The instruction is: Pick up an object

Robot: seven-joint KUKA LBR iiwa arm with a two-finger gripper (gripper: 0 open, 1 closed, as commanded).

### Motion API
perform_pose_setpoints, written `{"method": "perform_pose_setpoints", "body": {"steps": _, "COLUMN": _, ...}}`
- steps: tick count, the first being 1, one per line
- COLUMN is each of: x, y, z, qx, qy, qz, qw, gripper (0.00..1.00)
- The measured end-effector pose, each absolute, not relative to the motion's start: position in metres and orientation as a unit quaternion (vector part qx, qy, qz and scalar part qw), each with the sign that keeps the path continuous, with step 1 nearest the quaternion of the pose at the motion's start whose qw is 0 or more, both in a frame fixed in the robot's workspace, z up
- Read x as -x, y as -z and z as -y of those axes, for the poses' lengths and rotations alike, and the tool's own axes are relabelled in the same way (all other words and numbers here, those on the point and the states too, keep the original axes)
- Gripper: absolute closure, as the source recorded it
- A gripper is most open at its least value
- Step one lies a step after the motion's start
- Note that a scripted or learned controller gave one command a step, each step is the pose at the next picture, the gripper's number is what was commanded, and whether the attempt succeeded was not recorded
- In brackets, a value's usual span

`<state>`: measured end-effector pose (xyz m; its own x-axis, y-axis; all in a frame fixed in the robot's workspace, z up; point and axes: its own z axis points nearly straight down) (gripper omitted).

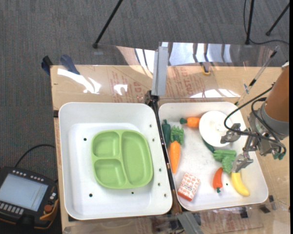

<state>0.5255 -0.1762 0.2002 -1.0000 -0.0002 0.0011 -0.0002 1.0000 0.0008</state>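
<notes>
camera view has our gripper (240, 162) low over the right bin (261, 189), fingers spread and empty beside the broccoli (225, 159) and banana (240, 183), so we judge the pick not yet made.

The arm (283, 101) is cut off by the picture's right edge at 3 o'clock, so just its orange band and grey wrist are seen, and the gripper (241, 162) is too small and dark to tell how it stands. The white plate (215, 126) in the right bin (205, 206) is partly hidden at its 4 o'clock side behind the gripper's metal parts and cables. At 7 o'clock, the black pendant (19, 191) on the floor is cut off by the left edge, and its screen is too blurred to read.
</notes>
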Motion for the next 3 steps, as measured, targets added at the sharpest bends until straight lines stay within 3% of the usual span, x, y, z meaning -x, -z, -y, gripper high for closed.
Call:
{"method": "perform_pose_setpoints", "body": {"steps": 1, "x": -0.491, "y": -0.085, "z": 0.211, "qx": 0.071, "qy": 0.0015, "qz": 0.997, "qw": 0.002, "gripper": 0.0}}
{"method": "perform_pose_setpoints", "body": {"steps": 2, "x": -0.526, "y": -0.087, "z": 0.141, "qx": -0.005, "qy": 0.0016, "qz": 1.0, "qw": 0.0, "gripper": 0.0}}
{"method": "perform_pose_setpoints", "body": {"steps": 3, "x": -0.644, "y": -0.089, "z": 0.08, "qx": -0.034, "qy": 0.0014, "qz": 0.999, "qw": -0.002, "gripper": 0.0}}
